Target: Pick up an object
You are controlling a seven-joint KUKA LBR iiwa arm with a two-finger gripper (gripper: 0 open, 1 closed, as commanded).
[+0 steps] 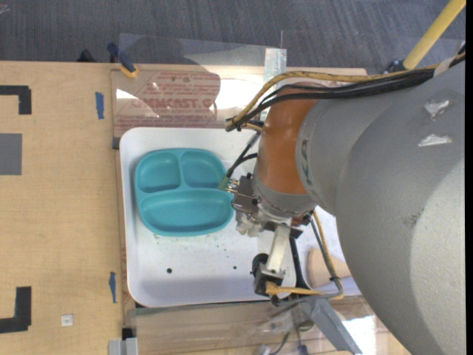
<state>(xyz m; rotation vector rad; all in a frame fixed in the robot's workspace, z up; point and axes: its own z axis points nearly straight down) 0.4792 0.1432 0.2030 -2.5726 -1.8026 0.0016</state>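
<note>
A teal divided plate (pixel 185 192) lies in the left white bin (pixel 177 283), toward its far left corner. My gripper (pixel 241 200) hangs low at the plate's right rim, close to it or touching it; I cannot tell which. The wrist and the orange band above it hide the gripper's tip. A pale peach rounded object (pixel 318 266) lies to the right of the gripper, half hidden under the arm.
The big grey arm covers the right bin and the right part of the left bin. A few small dark specks dot the left bin's floor near its front. A brown cardboard surface (pixel 55 198) borders the bin on the left.
</note>
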